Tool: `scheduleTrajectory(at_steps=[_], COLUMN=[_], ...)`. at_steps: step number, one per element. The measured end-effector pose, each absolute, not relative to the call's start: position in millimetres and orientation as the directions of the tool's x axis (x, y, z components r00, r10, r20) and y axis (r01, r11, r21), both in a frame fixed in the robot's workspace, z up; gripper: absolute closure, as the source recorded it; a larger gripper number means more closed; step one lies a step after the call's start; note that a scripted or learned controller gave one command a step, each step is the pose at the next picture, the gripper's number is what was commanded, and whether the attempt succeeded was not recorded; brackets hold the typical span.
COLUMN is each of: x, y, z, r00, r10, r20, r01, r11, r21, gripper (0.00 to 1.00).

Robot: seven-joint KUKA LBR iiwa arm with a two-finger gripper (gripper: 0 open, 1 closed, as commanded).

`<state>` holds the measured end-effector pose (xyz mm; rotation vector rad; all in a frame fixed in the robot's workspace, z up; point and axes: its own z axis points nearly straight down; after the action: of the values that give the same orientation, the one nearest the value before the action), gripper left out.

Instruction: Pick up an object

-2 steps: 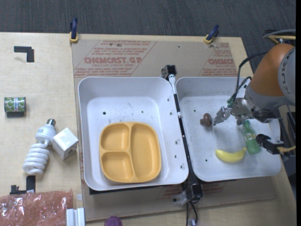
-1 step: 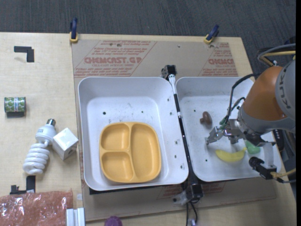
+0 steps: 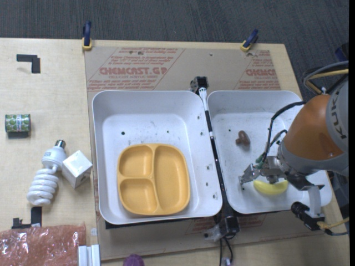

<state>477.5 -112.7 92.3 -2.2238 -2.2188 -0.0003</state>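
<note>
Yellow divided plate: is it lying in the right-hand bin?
No, the yellow divided plate lies in the left bin; the right bin holds a small brown object.

yellow plate [image 3: 153, 179] | yellow banana [image 3: 270, 188] | white bins [image 3: 111, 107]

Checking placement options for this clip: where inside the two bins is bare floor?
Left white bin: a bare strip above the yellow three-compartment plastic plate. Right white bin: bare around the small brown lump; crowded lower right, gripper beside the yellow banana-like object.
</note>
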Motion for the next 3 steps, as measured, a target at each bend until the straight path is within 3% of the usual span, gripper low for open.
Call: scheduleTrajectory(at_steps=[1,2,3], x=[479.2,558.7,558.6], y=[-113,-99,-99], z=[102,105,105], r00=[0.004,-0.002,-0.002], r10=[1.0,1.0,1.0], r20=[0.0,-0.001,-0.001], r01=[1.0,1.0,1.0], r11=[-0.004,0.002,0.002], r21=[0.003,0.001,0.0], gripper=[1.0,1.0,0.0])
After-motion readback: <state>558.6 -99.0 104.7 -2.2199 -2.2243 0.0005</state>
